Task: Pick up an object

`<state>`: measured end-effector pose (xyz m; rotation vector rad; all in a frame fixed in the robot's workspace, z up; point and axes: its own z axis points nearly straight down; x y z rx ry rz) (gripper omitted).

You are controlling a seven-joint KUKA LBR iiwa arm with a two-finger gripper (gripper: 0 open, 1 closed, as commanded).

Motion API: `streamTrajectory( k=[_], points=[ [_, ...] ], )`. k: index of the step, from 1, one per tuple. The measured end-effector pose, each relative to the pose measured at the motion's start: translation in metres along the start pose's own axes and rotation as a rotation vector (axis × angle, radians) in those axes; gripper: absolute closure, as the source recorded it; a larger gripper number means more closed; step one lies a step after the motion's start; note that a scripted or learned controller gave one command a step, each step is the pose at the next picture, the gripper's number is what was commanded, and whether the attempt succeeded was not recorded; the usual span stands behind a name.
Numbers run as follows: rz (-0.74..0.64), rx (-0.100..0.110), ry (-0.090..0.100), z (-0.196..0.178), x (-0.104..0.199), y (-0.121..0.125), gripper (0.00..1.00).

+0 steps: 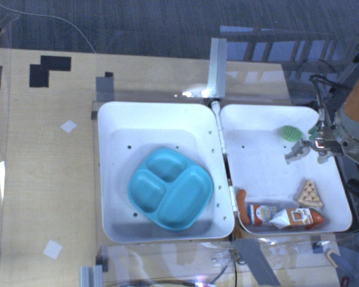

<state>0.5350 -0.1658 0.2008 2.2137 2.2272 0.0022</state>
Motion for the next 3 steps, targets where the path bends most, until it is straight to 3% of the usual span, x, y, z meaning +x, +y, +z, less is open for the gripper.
streamTrajectory(
  k=[1, 2, 3],
  points=[
    [0.046, -0.001, -0.001, 0.046, -0.040, 0.063, 0.00],
    [0.138, -0.004, -0.001, -0.003, 0.021, 0.104, 0.00],
    [0.128, -0.009, -0.003, -0.015, 0.022, 0.106, 1.00]
  ],
)
